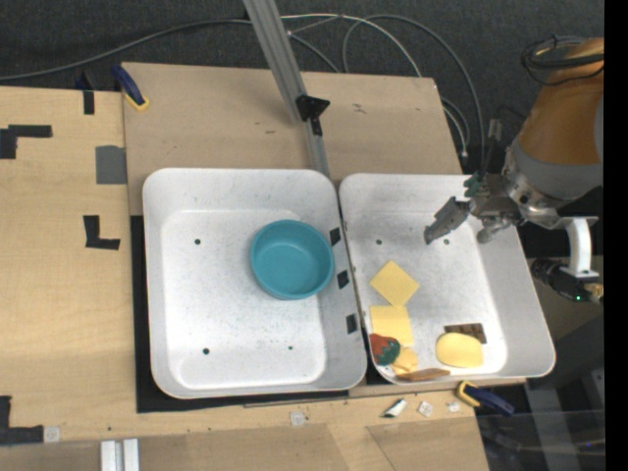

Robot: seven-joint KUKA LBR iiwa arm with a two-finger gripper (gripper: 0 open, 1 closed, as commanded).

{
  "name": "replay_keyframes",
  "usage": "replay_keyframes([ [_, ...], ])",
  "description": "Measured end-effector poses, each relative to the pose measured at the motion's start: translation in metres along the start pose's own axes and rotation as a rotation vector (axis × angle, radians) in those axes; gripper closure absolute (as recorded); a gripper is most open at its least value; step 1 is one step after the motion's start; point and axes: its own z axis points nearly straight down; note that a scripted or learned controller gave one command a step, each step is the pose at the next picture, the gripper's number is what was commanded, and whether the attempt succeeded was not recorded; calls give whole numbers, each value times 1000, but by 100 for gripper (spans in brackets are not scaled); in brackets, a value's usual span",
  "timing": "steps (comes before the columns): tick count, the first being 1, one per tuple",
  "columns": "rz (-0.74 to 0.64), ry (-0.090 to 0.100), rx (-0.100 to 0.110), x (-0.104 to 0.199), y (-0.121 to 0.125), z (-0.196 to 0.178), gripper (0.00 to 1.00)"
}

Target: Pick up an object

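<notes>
Right now the step in hand looks like the approach: the claw (453,221) hangs over the right bin (510,292), near its far right corner, with nothing between its fingers. Those fingers seem to stand apart, one dark prong reaching left toward the bin's middle, though the slant of the view makes the gap hard to judge.

Likely targets lie toward the bin's near edge: a yellow square (394,283) in the middle, a second yellow piece (391,322) just nearer, a yellow lump (459,350) by the near right corner with a brown block (467,332) touching it, and a small red thing (384,348) at the near left corner. A blue bowl (290,259) sits in the left bin (186,292).

Next, I judge, the claw must travel toward the near edge, centre over one piece, and descend.
</notes>
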Motion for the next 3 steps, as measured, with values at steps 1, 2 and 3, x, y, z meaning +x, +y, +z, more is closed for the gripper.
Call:
replay_keyframes([
  [1, 0, 0, 0, 0, 0, 0, 0],
  [2, 1, 0, 4, 5, -2, 45, 0],
  [3, 2, -1, 5, 0, -3, 90, 0],
])
